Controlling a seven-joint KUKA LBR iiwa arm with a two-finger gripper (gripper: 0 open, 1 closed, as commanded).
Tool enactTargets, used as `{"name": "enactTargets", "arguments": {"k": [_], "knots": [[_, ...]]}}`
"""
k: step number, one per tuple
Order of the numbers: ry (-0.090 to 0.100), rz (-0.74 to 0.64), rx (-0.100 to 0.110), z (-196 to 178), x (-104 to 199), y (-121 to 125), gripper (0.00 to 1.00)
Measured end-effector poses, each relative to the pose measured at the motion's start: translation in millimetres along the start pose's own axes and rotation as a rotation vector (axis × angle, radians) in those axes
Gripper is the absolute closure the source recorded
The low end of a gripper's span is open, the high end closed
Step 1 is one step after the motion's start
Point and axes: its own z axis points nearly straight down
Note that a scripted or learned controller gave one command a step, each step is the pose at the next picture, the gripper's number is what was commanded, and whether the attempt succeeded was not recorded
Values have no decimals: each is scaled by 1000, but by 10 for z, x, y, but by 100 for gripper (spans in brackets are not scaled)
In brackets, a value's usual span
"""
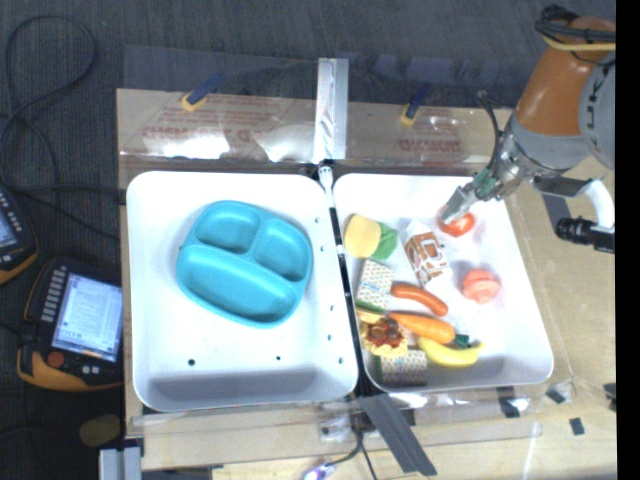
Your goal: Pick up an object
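Observation:
My gripper (458,208) reaches in from the right over the back of the right bin (530,313). A small red tomato-like piece (458,225) with a green top lies right at its tip; whether it is gripped or just touched is unclear. In the same bin lie a brown and white carton (427,255), a pink-red round toy (481,285), a yellow-green fruit (362,236), a red sausage (418,297), an orange carrot (425,325) and a yellow banana (448,353).
A blue divided plate (245,260) sits in the left bin (160,358). A checkered packet (375,281) and a small pizza-like toy (383,335) crowd the right bin's left side. The arm's orange band (555,93) hangs above the bin's far right corner.

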Motion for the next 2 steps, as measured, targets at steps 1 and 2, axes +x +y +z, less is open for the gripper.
{"name": "enactTargets", "arguments": {"k": [1,2], "knots": [[0,-51,0,-25,-122,-871,100],[2,218,1,129,181,-346,100]]}}
